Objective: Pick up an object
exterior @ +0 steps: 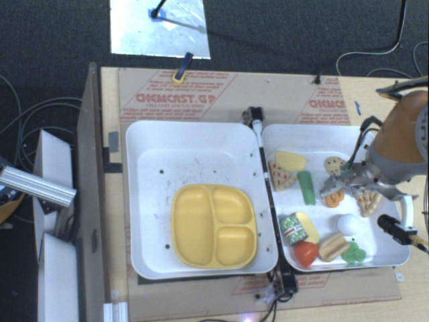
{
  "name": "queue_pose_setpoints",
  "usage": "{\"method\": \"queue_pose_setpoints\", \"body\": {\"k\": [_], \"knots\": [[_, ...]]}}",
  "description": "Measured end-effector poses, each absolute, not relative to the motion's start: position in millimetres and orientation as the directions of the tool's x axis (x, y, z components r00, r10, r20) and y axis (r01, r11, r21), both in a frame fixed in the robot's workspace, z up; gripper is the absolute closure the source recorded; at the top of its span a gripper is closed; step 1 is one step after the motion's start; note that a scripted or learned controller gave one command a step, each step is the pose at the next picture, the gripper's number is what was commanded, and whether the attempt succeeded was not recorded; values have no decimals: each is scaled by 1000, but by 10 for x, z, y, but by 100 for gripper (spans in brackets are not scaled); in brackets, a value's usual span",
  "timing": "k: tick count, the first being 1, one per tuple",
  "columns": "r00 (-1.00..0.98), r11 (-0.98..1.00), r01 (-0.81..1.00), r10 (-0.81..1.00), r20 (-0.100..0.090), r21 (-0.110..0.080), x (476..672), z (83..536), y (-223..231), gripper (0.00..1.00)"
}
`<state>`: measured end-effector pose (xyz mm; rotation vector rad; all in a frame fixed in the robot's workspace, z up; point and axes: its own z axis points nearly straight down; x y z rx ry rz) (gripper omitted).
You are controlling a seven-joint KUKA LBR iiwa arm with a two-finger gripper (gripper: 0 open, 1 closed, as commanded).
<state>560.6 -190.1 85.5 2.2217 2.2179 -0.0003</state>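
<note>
We see two white bins side by side on a surface [221, 92] covered by a brown sheet printed in red with "CHEMCAST GP", readable at the upper left of the sheet and repeated, partly cut off, toward its upper right. The left bin [144, 200] holds a yellow divided tray [214, 225] lying flat in its lower middle. The right bin [395, 257] carries the toy food: a yellow wedge [290, 160] and a pizza slice [281, 178] at its upper left, a green stick [306, 187] just beside them, a cookie [333, 164] higher up, a small green-and-red labelled box [293, 229] whose print we cannot read, a tomato [306, 253], a hot dog bun [333, 246], a white egg [348, 224] and a green piece [354, 253] along the lower edge. The arm [402, 136] comes in at the right of the frame, and the gripper [340, 187] sits low in the right bin over a small orange object [334, 198], near the middle of that bin; we cannot tell how it is set or whether it grips anything.
</note>
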Motion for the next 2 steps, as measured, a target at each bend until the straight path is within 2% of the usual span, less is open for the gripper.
{"method": "queue_pose_setpoints", "body": {"k": [1,2], "knots": [[-2,2,1000,1000,-2,5,5619,985,-1875,100],[-12,12,1000,1000,1,12,5690,2116,-1071,100]]}}
